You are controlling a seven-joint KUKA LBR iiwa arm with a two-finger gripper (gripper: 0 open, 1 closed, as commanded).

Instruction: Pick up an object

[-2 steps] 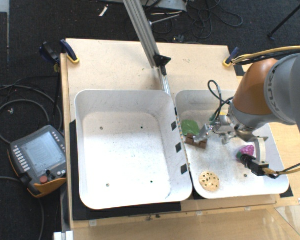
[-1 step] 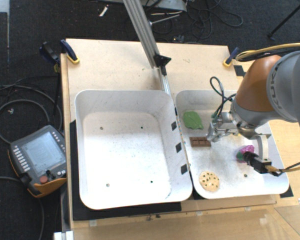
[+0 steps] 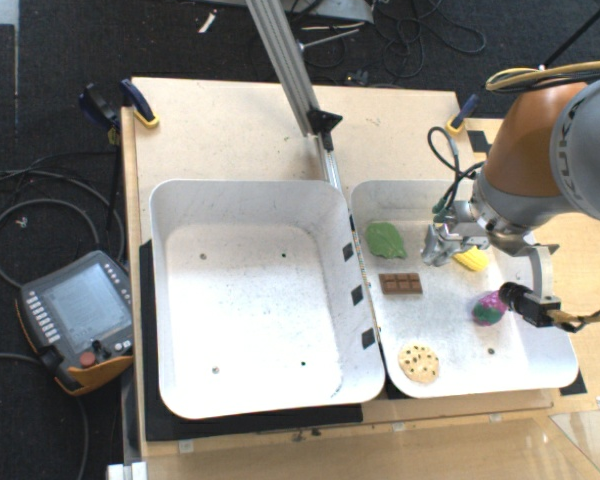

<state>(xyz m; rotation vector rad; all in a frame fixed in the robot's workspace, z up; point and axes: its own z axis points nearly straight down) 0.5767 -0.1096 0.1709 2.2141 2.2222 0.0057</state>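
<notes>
The right bin (image 3: pixel 540 368) holds a green leaf-shaped piece (image 3: pixel 385 239), a brown chocolate bar (image 3: pixel 401 285), a round cookie (image 3: pixel 418 363), a yellow object (image 3: pixel 471 259) and a purple and green object (image 3: pixel 488 308). My gripper (image 3: pixel 436 251) hangs over the upper middle of this bin, just left of the yellow object and right of the green piece. Its metal fingers point down to the left. Nothing shows between them.
The left bin (image 3: pixel 170 268) lies beside the right one. A slanted metal pole (image 3: pixel 285 58) runs down to the seam between the bins. A teach pendant (image 3: pixel 75 318) rests on the floor at the left. Cables trail along the bench's right side.
</notes>
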